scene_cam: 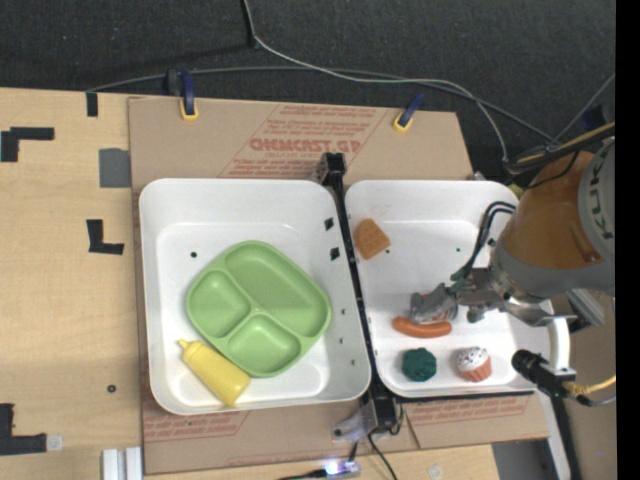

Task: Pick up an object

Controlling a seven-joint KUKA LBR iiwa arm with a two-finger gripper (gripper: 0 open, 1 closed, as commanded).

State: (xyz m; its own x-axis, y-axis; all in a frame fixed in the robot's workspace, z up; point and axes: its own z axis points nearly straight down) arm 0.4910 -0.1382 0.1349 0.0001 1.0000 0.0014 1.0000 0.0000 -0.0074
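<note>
Camera view: both bins from above.
Gripper [432,308]: mine, low in the right bin [420,223], fingers' spread I cannot tell.
Hot dog [421,327]: touching just below my fingertips.
Neighbours: green ball [419,365], cupcake [473,364], toast [372,238].
Left bin [160,268]: green plate [258,308], yellow bottle [213,370].

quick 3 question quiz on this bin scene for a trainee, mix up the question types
1. True or false: the green divided plate lies in the left bin.
2. Which item does the gripper hover over? A) hot dog B) yellow bottle C) cupcake
3. Fill in: the tan cracker sits near the right bin's ____ wall, by the divider.

Key: 1 true; 2 A; 3 left
</note>
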